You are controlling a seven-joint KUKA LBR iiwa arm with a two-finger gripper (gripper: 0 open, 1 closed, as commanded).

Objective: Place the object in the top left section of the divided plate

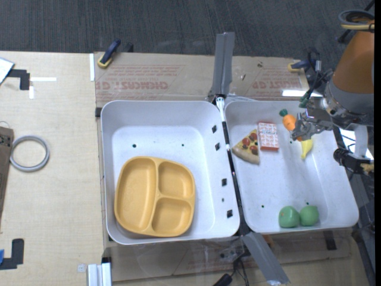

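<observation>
From my seat I see the gripper (305, 130) hanging over the upper right part of the right bin (333, 213), just beside a small carrot (289, 122) on its left and with a yellow banana-like piece (306, 148) directly below its tip. I cannot tell from this angle how far the tool is open, or whether it has anything in its grasp; the tip is dark and blurred against the bin floor.

Further left of the tool, in that same bin, lie a red box (268, 136) and, touching its lower left corner, a pizza slice (248, 148). Well below the tool, near the bin's front wall, sit two green round items (299, 215) side by side, touching each other.

The divided plate (156, 196) is far to the tool's left, in the left bin (113, 124), resting toward the front of it. It is yellow with three sections: one long one on its left side and two smaller ones on its right. I see nothing lying in any section. The two bins meet at a hinge-like seam between the plate and the pizza slice
</observation>
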